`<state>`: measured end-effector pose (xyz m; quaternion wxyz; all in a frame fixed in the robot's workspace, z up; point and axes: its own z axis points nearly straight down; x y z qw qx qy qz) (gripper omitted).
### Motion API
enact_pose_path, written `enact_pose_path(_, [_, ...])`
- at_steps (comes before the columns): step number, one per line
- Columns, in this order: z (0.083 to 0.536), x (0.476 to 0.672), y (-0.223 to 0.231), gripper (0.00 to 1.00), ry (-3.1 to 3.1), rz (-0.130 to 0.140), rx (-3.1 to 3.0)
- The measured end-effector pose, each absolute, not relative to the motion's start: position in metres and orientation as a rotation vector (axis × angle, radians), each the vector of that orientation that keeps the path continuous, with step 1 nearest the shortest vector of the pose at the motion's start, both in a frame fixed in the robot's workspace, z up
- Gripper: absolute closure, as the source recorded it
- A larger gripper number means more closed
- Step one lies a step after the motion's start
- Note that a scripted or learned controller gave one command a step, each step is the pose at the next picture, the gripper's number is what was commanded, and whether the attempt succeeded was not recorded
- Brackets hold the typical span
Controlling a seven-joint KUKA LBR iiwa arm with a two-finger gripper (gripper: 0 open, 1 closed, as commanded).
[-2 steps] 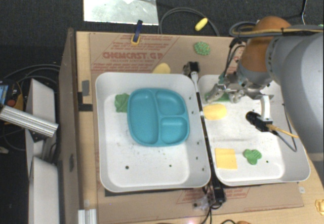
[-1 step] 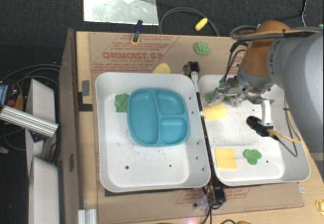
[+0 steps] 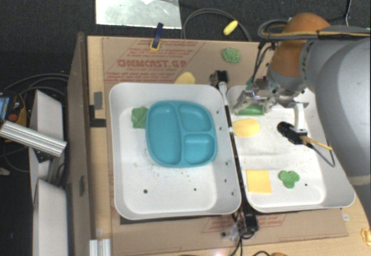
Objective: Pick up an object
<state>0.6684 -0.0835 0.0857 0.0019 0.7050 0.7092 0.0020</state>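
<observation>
The gripper (image 3: pixel 254 102) sits low in the right bin (image 3: pixel 333 188), at its far-left corner, over a green piece (image 3: pixel 250 110). How far it is open I cannot tell. A yellow oval (image 3: pixel 246 127) lies just beside the green piece.

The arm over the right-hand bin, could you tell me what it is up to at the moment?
The gripper is down at the back of the right bin, over a green item, with a yellow piece just in front. Nothing is visibly lifted yet. The left bin holds a blue divided plate.
</observation>
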Motion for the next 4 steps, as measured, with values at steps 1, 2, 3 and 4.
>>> enact_pose_path(1, [0.085,0.667,-0.084,0.0,2.226,0.003,2.213])
enact_pose_path(2, [0.085,0.664,-0.094,0.0,2.22,0.002,2.219])
enact_pose_path(3, [0.098,0.666,-0.094,1.0,2.22,0.006,2.211])
enact_pose_path(4, [0.229,0.655,-0.156,1.0,2.208,0.009,2.214])
